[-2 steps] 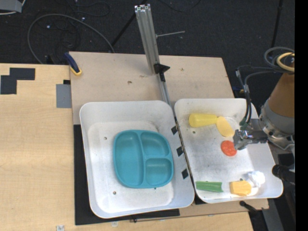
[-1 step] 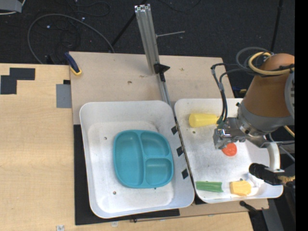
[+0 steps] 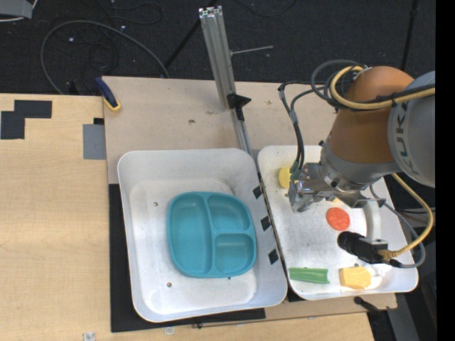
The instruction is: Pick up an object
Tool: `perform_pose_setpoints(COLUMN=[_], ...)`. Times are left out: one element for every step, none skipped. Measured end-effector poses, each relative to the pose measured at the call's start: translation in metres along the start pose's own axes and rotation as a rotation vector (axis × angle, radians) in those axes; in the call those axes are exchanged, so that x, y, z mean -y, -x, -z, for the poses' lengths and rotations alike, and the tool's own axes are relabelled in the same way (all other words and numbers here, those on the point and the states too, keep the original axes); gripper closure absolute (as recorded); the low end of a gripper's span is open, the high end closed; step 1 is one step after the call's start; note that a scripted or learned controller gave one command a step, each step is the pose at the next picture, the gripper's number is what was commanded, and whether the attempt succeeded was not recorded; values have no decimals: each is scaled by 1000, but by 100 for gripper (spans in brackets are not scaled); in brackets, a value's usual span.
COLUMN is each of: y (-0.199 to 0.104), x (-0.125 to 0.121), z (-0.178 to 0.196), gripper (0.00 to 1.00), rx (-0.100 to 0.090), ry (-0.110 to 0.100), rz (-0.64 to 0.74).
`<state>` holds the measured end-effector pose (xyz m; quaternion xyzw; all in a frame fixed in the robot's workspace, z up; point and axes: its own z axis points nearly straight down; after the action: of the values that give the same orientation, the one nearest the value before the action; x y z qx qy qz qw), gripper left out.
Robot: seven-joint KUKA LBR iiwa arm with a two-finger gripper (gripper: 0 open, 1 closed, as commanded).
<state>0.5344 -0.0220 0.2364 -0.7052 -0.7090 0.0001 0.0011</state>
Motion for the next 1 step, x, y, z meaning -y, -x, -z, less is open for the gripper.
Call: perform_pose_setpoints(y=[-41], x=[-13], z=[-8], gripper=[100], rx=[1], ry=[-1], rz=[-1])
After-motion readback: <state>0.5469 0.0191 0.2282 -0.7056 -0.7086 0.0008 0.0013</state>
